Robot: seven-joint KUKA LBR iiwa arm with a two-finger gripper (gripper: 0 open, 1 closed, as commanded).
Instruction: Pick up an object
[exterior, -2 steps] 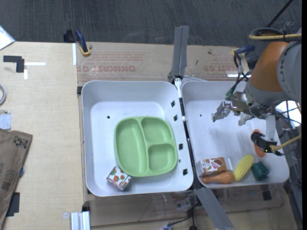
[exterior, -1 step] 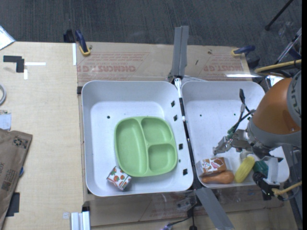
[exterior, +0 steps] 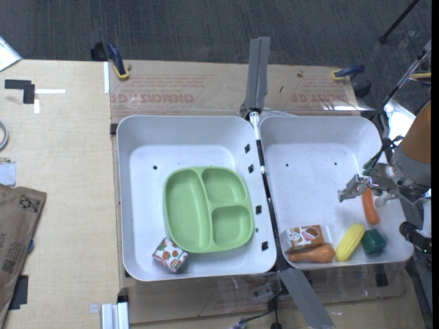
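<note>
My gripper (exterior: 366, 192) hangs over the right side of the right bin (exterior: 309, 149), reaching in from the right. A small orange carrot-like piece (exterior: 371, 209) stands upright between its fingers, its lower end pointing down toward the bin floor. Along the near wall of that bin lie a yellow corn cob (exterior: 348, 242), a dark green item (exterior: 374, 242), a larger orange vegetable (exterior: 312, 254) and a red-and-white snack packet (exterior: 305, 236). These lie below and to the left of the gripper, apart from it.
The left bin (exterior: 137, 184) holds a green divided plate (exterior: 208, 208) and a small printed carton (exterior: 170, 256) at its near left corner. A grey divider bar (exterior: 258, 74) runs between the bins at the back. Cardboard and clamps lie behind them.
</note>
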